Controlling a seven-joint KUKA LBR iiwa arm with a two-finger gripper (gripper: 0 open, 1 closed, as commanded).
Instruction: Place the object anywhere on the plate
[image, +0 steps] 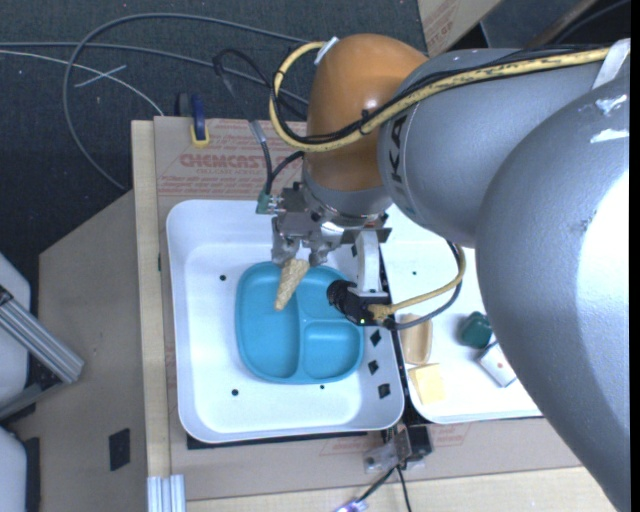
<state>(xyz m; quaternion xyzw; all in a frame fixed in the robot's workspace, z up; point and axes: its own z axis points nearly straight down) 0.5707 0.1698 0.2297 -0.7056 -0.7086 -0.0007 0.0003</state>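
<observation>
Placement looks to be the step in hand: the tool (296, 250) grips a cone (289, 283) between its fingers. Directly below lies the blue plate (300, 345). Next, I judge, a release.

The arm's gripper (297, 250) hangs over the left bin (200, 330), right above the twelve o'clock edge of the blue divided plate (290, 340). Between its fingers sits a tan ice-cream cone (289, 282), tip pointing down toward six o'clock, its narrow end over the plate's large compartment. The plate lies in the middle of that bin, its two smaller compartments toward four o'clock. In the right bin (450, 400), well apart from the plate, I can see a teal object (474, 328), a pale yellow slice (428, 383) and a tan piece (417, 340).
</observation>
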